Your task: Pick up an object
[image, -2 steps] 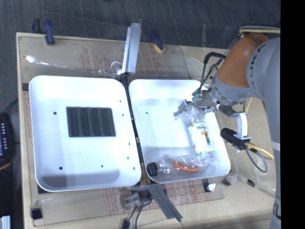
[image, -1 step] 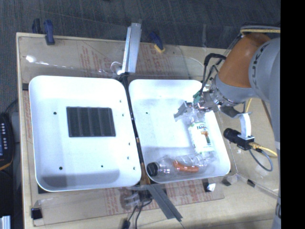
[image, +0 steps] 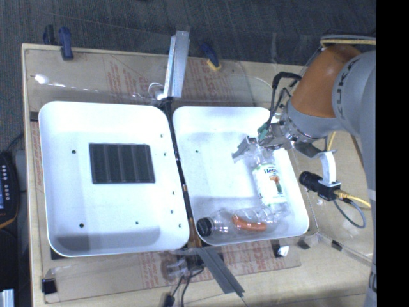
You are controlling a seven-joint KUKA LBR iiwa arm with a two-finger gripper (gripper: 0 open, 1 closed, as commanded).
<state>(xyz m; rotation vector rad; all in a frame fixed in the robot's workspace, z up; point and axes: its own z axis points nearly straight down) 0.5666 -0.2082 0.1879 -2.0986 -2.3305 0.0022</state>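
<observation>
You are looking down on a tabletop (image: 96,280) that carries two shallow white bins side by side. The left bin (image: 64,222) holds only a dark ribbed rectangle (image: 121,163) set in its floor. The right bin (image: 204,126) is where your work lies.

The grey arm (image: 332,88), with its orange band, reaches in from the right and bends down over the right bin's upper right corner. Its claw (image: 254,143) hangs low there, just above or touching the top end of a clear plastic bottle. You cannot tell from this angle whether the claw is apart or together, so do not count on a hold.

That clear bottle with a white label (image: 270,183) lies along the bin's right wall, its upper end under the claw. A second clear bottle with a black cap and orange inside (image: 239,222) lies along the front wall, its cap pointing toward the divider between the bins. The two bottles meet near the front right corner.

My reading is that you are at the reach-and-grasp step, with the labelled bottle as the likely target and nothing lifted yet. The next move calls for closing squarely across the bottle's body or neck, then rising straight. Judge the grip carefully: the plastic looks smooth and rounded, and it may slip or roll against the wall as the claw closes.
</observation>
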